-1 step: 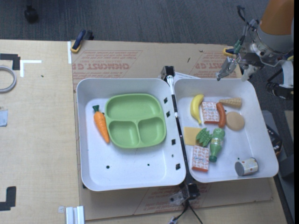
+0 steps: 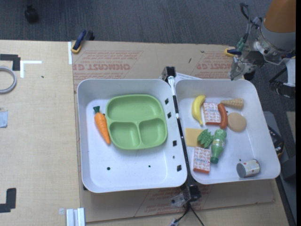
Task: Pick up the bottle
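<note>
A single fixed camera looks down on the bench [image 2: 37, 126] from above at a slant, far enough off to take in both white bins whole. The left bin [image 2: 89, 164] sits mid-frame and the right bin [image 2: 263, 140] toward the right side. Grey floor [image 2: 141, 8] runs along the top, the far side. The arm [image 2: 282, 13] enters at the upper right corner.

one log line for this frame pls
gripper: above right bin's far rim, holding nothing | bottle: lying in right bin, untouched | pick: not started
</note>
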`<state>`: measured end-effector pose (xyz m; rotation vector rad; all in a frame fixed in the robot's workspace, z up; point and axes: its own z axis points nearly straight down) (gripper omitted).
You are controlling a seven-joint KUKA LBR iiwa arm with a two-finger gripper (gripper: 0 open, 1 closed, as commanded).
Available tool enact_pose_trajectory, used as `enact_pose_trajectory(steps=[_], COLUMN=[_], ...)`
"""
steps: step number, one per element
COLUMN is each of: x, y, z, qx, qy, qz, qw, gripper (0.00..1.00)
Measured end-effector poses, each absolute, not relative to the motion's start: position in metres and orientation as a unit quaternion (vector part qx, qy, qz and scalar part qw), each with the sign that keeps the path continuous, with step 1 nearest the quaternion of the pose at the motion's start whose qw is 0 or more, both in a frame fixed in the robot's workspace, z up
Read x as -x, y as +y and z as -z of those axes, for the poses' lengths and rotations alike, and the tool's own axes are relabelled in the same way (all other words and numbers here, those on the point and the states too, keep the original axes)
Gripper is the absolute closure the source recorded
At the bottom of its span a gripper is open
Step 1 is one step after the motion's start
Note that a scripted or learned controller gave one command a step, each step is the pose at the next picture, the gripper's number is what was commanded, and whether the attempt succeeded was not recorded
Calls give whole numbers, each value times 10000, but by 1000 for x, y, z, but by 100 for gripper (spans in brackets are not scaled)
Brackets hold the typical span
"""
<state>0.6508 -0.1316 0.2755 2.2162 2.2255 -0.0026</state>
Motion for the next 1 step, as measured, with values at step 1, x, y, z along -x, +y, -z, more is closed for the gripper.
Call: enact_pose_trajectory(steps=[1], x=[-568], y=[-184], z=[-328], qx=[-7228], qy=[6910], qz=[6], qw=[3], gripper=[100])
